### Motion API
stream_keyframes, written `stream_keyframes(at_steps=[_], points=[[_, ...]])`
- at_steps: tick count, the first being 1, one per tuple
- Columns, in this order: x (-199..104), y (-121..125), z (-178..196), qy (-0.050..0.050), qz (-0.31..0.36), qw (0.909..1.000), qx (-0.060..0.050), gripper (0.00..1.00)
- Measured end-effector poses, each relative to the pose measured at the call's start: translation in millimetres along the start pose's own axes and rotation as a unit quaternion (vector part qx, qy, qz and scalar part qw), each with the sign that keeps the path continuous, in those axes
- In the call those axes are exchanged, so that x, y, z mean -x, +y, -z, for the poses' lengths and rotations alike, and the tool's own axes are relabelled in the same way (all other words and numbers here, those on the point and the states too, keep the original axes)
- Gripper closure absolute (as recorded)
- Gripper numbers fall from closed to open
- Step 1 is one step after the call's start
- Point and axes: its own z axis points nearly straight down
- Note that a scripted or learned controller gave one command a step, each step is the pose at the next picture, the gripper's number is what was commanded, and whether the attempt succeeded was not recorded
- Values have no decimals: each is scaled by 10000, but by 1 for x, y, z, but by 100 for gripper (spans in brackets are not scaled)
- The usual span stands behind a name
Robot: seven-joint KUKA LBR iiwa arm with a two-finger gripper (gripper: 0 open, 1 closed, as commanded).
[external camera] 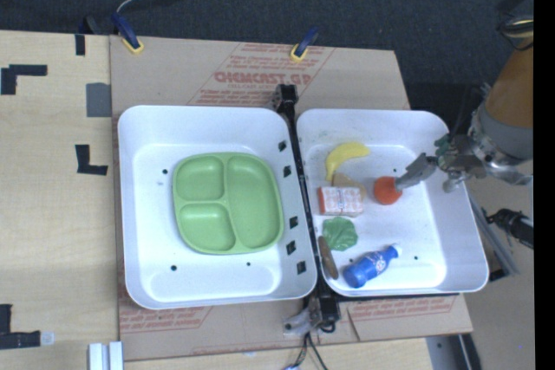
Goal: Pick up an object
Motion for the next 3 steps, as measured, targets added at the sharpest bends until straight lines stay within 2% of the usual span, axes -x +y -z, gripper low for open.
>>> stream_keyframes(at_steps=[1,2,3], points=[[-9,33,-128,-13,-5,10000,70,0],[40,70,-103,-8,-1,10000,11,0],[7,57,-143,-19,-3,10000,37,0]])
